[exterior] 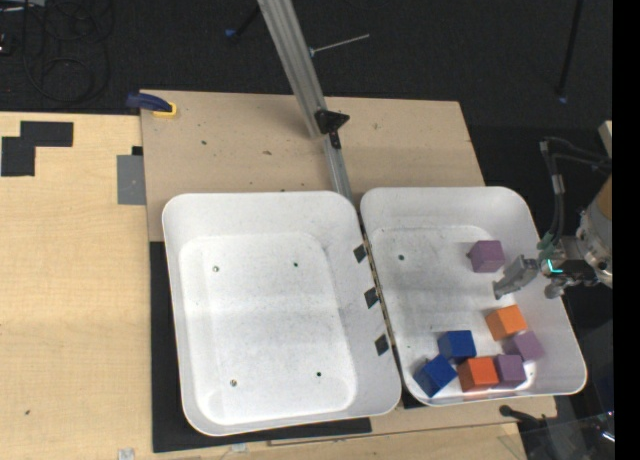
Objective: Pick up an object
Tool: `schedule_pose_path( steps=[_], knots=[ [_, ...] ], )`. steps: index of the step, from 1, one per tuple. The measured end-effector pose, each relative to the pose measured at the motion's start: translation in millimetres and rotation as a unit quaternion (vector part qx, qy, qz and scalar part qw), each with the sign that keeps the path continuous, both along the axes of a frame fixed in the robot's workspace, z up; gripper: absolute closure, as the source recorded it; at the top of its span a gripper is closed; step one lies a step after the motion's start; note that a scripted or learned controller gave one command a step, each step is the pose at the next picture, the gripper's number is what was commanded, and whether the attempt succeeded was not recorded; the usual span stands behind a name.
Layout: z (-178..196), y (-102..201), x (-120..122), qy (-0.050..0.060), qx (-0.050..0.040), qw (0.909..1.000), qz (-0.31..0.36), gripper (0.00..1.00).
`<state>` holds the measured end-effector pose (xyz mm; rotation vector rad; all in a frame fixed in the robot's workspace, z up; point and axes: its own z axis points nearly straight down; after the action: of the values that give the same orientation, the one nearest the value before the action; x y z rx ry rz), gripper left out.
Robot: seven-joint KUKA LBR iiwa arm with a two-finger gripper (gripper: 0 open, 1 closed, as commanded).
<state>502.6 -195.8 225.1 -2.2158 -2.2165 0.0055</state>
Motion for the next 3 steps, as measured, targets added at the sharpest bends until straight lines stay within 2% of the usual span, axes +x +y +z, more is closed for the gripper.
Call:
schedule_pose_path(
  steps=[1, 2, 3],
  knots=[
    [2.3, -0.6, 0.8, -0.003, -0.0007, 1.0, -0.001, 0.0],
    [-53.5, -7.2, -8.0, 0.001, 0.0002, 1.0, 0.0, 0.0],
    [-94.2, -5.8, -5.4, -0.004, -0.0016, 1.0, -0.001, 0.0]
  ],
)
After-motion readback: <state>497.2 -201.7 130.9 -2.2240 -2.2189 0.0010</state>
